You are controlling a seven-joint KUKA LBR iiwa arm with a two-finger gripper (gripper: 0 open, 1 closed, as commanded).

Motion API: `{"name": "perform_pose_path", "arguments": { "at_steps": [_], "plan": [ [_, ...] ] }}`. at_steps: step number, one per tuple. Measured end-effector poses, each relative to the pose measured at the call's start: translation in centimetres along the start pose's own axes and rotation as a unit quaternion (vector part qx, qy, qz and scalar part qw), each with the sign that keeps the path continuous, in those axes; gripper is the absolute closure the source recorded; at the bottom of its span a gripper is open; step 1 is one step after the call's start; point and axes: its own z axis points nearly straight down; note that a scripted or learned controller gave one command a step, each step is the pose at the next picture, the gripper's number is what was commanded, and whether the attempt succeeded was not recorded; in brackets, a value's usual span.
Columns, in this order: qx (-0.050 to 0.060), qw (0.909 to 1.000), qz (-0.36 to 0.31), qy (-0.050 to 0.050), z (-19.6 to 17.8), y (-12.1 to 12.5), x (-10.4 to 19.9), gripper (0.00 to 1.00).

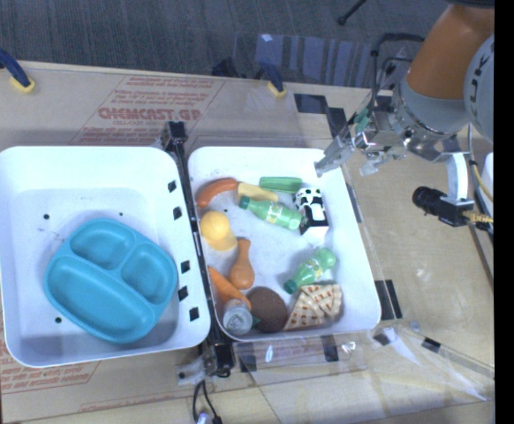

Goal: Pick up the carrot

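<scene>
Carrot (224,286) in right bin (357,237), low against left wall, slanting down toward a silver can (238,319) at front edge. Just beside it, upper right: orange drumstick-shaped piece (242,267). Above those, yellow lemon (216,229); sausage (215,189) near top left corner. Green bottle (272,212) lying across upper middle, yellow stick (257,192) and green pod (280,184) behind it. Black-and-white toy (312,209) toward right wall. Second green bottle (311,269) lower right, waffle piece (314,304) and brown ball (268,306) along front. Left bin (18,184) holding blue divided plate (109,277). Gripper (335,159) over right bin's upper right corner, well apart from carrot, nothing between fingers; open or closed, cannot tell at this angle. Grey arm (442,78) entering from right.
</scene>
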Motion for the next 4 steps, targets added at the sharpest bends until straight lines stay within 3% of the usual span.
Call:
{"name": "perform_pose_path", "arguments": {
  "at_steps": [1,2,3,4],
  "plan": [
    [0.005,0.9986,0.053,0.003,8.6,-9.7,3.9,0.00],
    [0.005,0.9961,0.088,0.003,18.3,-8.0,10.2,0.00],
    [0.004,0.9765,0.215,0.003,18.7,-11.5,11.1,0.00],
    [0.008,0.9774,0.211,0.004,17.8,-11.5,11.1,1.00]
  ]
}}
